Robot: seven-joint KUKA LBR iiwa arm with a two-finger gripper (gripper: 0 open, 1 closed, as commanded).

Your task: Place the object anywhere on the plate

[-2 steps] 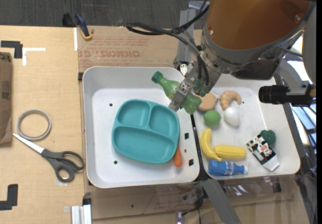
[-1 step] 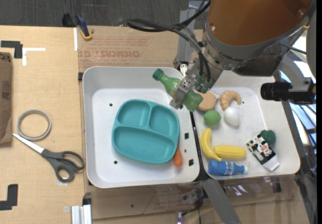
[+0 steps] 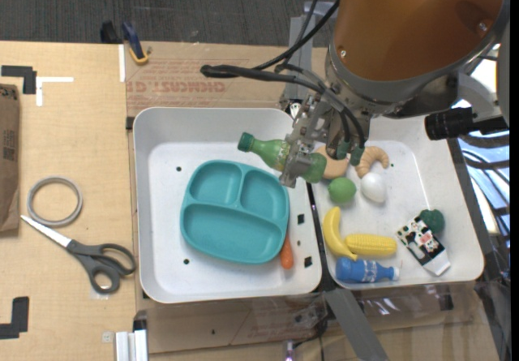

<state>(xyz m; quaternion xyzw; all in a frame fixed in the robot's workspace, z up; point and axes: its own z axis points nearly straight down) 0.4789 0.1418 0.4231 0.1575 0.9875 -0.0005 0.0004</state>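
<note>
Gripping the green bottle [image 3: 268, 148] at its body, the gripper [image 3: 298, 158] is seen above the left bin's [image 3: 154, 189] upper right, just beyond the teal plate [image 3: 231, 217]. Bottle base is hidden by the fingers; carrot [image 3: 286, 255] partly tucked under the plate edge.

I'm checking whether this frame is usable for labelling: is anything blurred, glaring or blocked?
Camera view: bins evenly lit and sharp; the arm's orange band looms large and soft, hiding the bench behind; the gripper with the green bottle is crisp; bright glare at the right edge.
</note>
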